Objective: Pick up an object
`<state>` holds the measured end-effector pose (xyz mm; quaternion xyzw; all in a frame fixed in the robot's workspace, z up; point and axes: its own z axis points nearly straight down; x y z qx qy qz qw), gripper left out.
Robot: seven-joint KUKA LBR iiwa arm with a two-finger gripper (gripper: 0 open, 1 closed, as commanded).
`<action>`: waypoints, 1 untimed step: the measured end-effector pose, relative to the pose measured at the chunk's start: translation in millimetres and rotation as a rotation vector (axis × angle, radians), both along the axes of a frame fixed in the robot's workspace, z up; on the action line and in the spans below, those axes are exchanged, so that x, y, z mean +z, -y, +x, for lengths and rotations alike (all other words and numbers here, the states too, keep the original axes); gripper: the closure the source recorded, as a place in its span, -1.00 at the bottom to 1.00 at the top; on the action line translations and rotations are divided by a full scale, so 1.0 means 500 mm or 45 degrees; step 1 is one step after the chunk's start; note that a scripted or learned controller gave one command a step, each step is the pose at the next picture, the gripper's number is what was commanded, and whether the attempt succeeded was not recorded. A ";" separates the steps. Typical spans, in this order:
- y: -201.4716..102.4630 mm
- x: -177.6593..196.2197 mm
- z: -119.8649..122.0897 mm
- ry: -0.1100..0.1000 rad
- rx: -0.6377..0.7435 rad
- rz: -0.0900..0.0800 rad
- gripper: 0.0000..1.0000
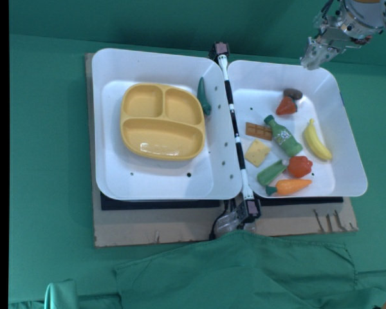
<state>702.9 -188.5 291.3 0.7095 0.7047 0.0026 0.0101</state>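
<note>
The right bin [347,172] holds several toy foods: a strawberry [285,106] beside a dark brown piece [293,94], a green bottle [284,136], a banana [316,141], a brown chocolate bar [258,131], a yellow cheese wedge [257,152], a green cucumber [272,172], a red pepper [300,166] and an orange carrot [291,187]. My gripper [315,54] hangs above the far rim of the right bin, up and to the right of the strawberry, with nothing seen in it.
The left bin [109,172] carries a yellow divided plate [161,122] and a dark green vegetable [204,96] against its right wall. A black-and-white bar [233,127] runs between the bins. Green cloth [244,272] lies bunched at the front.
</note>
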 end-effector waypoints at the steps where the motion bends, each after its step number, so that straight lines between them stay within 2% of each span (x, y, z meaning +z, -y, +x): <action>1: 0.001 0.028 0.002 0.008 -0.002 -0.004 1.00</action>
